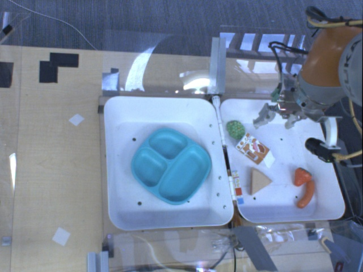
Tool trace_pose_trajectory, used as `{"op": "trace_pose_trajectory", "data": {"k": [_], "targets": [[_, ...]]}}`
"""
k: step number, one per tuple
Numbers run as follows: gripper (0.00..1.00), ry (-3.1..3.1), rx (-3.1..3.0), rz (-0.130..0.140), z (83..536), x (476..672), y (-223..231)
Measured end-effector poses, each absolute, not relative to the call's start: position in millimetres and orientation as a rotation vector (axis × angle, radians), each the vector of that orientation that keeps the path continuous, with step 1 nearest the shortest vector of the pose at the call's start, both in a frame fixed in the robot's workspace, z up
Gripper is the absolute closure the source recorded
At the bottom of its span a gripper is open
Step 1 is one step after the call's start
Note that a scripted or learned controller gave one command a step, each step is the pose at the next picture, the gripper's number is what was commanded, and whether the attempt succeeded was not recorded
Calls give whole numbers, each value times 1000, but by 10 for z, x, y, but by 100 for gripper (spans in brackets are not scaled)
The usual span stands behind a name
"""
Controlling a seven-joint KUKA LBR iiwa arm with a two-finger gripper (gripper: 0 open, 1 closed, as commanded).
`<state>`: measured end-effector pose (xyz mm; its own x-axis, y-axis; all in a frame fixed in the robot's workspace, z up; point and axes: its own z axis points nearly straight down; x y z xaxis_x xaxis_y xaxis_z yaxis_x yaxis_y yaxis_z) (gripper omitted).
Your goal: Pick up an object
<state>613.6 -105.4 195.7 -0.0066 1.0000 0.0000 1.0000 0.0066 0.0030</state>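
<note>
The right bin (326,208) holds a green bumpy ball (235,128) near its left wall, a white and red snack packet (253,149) just below it, a tan wedge (258,181) toward the front, and an orange-red carrot-like piece (304,186) at the front right. My gripper (277,117) hangs over the back of this bin, right of the green ball, its two grey fingers spread open with nothing between them.
The left bin (122,208) carries a blue divided plate (170,165). A metal post (217,67) and clear panels stand behind the bins. The arm's grey and orange body (332,61) and black cables crowd the back right.
</note>
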Motion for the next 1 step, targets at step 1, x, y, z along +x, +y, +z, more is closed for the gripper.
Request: {"op": "trace_pose_trajectory", "data": {"k": [1], "targets": [[0,2238,2198,7,1063,6000,-1000]]}}
